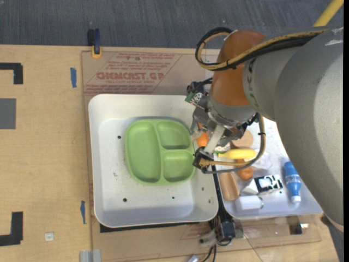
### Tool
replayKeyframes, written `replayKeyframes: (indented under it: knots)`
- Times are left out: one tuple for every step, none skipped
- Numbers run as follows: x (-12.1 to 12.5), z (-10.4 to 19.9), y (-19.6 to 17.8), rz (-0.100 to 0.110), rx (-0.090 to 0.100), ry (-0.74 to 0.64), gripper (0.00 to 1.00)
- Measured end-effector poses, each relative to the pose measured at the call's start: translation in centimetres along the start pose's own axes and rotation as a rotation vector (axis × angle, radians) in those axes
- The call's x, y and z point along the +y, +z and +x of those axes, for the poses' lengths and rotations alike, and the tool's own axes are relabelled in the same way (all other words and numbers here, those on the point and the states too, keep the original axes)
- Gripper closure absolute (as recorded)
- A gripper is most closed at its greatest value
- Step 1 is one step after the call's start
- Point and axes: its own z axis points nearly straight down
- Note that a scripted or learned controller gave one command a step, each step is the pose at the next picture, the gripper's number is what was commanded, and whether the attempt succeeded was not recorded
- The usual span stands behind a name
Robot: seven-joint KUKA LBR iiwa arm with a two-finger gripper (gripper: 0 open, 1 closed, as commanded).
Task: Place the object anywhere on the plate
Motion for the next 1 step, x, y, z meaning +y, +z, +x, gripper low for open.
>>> replayKeyframes:
  knots:
    - [0.22, -0.1, -0.2, -0.005, 0.001, 0.003, 0.0]
